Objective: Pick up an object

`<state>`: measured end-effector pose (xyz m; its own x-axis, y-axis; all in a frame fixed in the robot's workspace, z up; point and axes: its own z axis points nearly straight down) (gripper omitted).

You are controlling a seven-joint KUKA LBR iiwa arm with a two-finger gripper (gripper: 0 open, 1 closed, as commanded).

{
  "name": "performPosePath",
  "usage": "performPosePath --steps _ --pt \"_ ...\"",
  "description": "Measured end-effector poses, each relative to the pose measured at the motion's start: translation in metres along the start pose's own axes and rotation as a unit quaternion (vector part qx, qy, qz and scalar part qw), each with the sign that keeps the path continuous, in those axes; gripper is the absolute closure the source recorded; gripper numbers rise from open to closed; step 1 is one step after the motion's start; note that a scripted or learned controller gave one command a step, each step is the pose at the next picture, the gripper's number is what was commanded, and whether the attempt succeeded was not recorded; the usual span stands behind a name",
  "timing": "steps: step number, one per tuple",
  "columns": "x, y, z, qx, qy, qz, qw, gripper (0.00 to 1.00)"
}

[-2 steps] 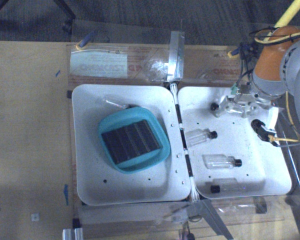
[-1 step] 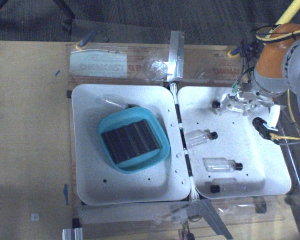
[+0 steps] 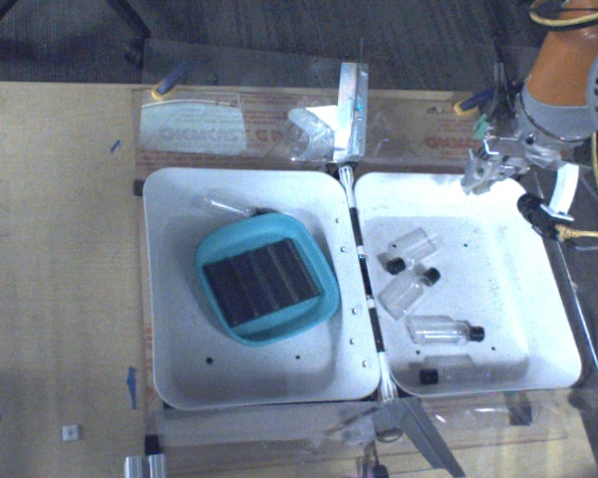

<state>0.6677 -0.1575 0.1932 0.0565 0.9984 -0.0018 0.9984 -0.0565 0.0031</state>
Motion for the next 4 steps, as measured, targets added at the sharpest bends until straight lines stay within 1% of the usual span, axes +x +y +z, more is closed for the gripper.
performPosePath --steps 1,2,3,4 --pt "0.000 0.000 0.000 0.000 0.000 0.000 1.0000 0.00" --pt "-0.016 -0.056 0.078 -0.012 0.001 -0.047 0.9988 0.00" --pt "0.007 -0.053 0.105 -0.002 0.001 -0.027 0.9996 0.00" --pt "-0.025 -0.139 0.105 -0.001 0.000 -0.042 0.9991 0.00"
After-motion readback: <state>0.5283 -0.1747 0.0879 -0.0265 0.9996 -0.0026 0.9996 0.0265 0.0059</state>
